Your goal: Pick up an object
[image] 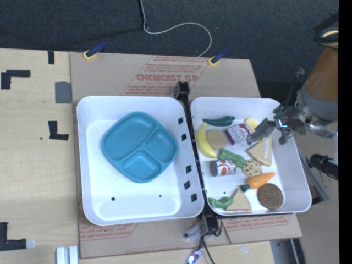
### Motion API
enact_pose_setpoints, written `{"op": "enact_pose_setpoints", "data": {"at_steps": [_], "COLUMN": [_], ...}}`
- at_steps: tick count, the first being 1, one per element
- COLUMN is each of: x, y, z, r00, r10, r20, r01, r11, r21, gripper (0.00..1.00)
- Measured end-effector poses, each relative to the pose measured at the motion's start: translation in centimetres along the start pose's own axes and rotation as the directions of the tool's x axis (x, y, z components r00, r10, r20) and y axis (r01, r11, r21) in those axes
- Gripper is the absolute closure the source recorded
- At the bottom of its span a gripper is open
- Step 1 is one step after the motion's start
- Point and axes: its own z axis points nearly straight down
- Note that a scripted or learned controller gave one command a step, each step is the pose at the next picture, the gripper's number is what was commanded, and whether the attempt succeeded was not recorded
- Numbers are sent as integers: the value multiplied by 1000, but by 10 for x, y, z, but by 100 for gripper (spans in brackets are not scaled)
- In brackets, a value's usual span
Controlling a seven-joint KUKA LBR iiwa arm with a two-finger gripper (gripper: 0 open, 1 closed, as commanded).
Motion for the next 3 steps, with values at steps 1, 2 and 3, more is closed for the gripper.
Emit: {"op": "enact_pose_setpoints", "data": {"at_steps": [1,2,3], "x": [1,1,2], "y": [0,0,1], "z": [-10,-19,-28], "r00": [1000,1000,1000], "r10": [-1,-3,-4], "r20": [0,-1,-2], "r01": [1,3,4], "r11": [1000,1000,1000], "r21": [1,1,3], "gripper": [100,100,100]}}
